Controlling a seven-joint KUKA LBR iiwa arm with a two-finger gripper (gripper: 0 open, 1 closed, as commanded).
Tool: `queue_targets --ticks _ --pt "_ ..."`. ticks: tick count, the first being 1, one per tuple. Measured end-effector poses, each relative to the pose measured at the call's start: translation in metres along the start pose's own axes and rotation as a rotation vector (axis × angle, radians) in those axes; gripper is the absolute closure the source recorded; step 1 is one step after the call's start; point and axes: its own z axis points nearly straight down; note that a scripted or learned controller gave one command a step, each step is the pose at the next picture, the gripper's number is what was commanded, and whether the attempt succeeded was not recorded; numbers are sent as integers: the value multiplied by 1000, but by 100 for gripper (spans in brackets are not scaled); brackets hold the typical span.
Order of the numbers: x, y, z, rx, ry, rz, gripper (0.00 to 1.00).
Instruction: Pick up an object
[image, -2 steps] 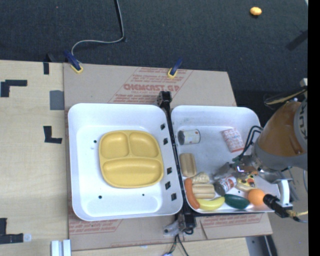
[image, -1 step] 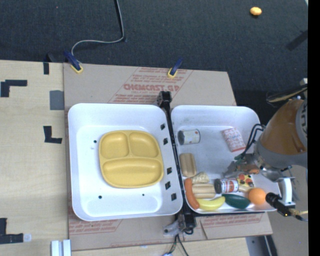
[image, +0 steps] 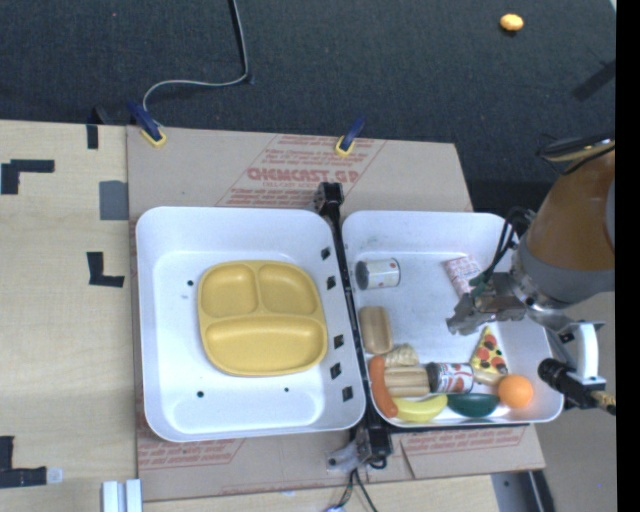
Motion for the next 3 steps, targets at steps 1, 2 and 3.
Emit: queue_targets --ticks 1,2,3 --pt "0 0 0 0 0 0 0" --pt "-45 -8 116 -7 -2 1 0" --pt "-45 -8 107 -5 -1 1 100"
